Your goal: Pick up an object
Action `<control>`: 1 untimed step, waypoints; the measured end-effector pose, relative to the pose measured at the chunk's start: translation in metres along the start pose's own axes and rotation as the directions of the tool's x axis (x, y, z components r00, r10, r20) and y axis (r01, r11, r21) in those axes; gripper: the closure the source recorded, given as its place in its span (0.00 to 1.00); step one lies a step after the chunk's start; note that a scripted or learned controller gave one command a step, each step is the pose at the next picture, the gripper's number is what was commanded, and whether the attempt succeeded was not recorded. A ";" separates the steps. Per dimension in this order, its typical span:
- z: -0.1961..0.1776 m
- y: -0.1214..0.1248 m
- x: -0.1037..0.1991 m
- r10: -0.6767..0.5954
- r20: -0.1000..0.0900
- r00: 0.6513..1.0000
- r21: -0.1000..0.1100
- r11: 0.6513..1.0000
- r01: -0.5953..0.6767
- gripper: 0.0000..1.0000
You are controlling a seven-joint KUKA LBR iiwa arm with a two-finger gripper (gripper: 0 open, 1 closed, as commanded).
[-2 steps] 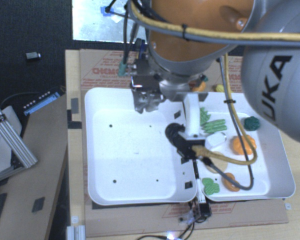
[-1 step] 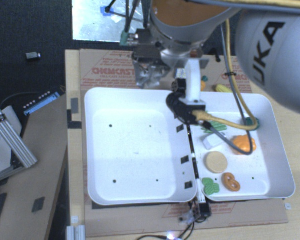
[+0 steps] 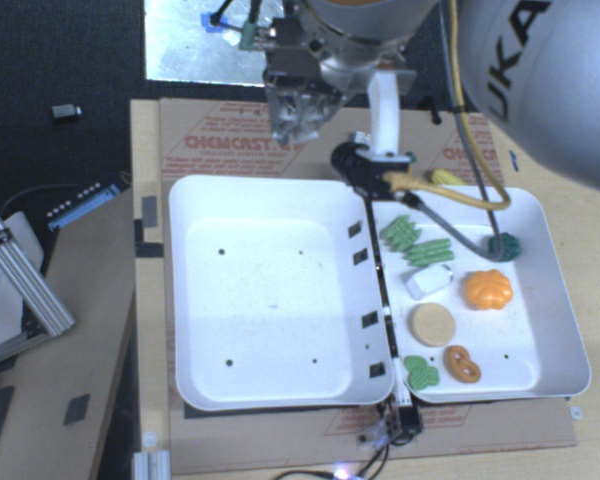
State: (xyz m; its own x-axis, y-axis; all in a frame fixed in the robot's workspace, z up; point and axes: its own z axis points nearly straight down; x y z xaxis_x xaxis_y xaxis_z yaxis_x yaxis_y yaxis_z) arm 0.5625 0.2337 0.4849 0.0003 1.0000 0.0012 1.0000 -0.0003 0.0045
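Small toys cluster in the right bin [image 3: 555, 268], right of centre — orange pumpkin [image 3: 487, 289], tan disc [image 3: 432, 324], white block [image 3: 428, 282], pretzel [image 3: 462, 364]. The gripper [image 3: 298, 118] hangs at upper centre, well apart from them; its opening cannot be told. Tight spacing risks a nudge or double grab.

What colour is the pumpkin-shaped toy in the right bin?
Orange; the pumpkin-shaped toy shows clearly in the camera view.
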 end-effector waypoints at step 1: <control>0.040 -0.042 0.000 -0.004 0.002 1.000 0.008 1.000 0.004 1.00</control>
State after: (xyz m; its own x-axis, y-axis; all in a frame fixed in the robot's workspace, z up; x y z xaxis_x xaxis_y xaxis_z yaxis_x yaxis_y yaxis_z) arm 0.5205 0.2340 0.4450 -0.0035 1.0000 -0.0006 1.0000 0.0035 -0.0034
